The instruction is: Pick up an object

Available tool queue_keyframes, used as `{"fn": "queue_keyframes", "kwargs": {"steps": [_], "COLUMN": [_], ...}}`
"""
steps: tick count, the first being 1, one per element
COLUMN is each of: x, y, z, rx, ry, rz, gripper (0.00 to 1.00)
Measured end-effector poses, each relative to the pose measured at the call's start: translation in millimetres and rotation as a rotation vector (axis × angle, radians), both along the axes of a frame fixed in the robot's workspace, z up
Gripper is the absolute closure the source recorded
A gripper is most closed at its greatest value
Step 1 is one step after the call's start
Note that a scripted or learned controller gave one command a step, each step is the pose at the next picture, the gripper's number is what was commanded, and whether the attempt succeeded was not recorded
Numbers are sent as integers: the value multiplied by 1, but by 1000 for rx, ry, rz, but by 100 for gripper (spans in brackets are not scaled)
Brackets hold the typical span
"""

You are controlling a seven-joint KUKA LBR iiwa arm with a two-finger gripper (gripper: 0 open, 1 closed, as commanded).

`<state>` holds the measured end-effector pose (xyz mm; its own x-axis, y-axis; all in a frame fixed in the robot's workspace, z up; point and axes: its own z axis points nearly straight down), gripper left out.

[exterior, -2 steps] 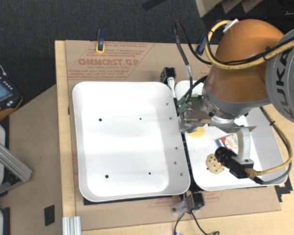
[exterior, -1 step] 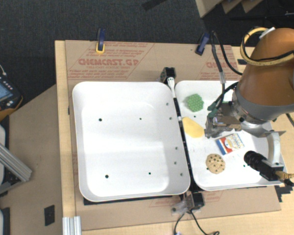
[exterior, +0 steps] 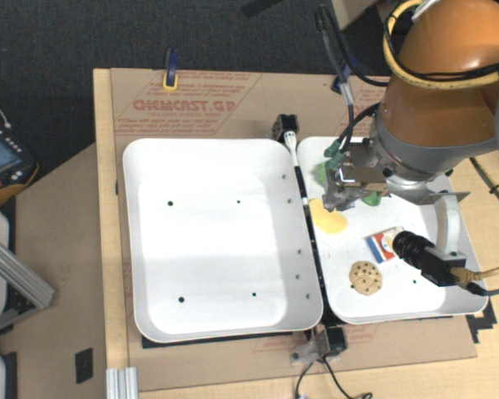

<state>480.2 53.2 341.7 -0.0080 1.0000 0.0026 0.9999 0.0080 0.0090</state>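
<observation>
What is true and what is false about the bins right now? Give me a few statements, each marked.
1. The cookie lies in the right bin. True.
2. The yellow piece lies at that bin's right edge. False: it lies by the bin's left edge.
3. The gripper is over the right bin. True.
4. The cookie lies directly under the gripper. False: it lies nearer the bin's front edge; the yellow piece is the thing closest to the gripper.
5. A red-and-blue packet lies in the same bin as the cookie. True.
</observation>
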Motion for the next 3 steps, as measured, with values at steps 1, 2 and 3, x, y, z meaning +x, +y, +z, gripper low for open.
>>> {"fn": "queue_keyframes", "kwargs": {"steps": [1,2,3], "x": [0,0,0], "y": [-50,-47,40], "z": [3,13,84], "rx": [-5,-4,2], "ry": [5,3,0], "rz": [-13,-8,3], "gripper": [100,100,100]}}
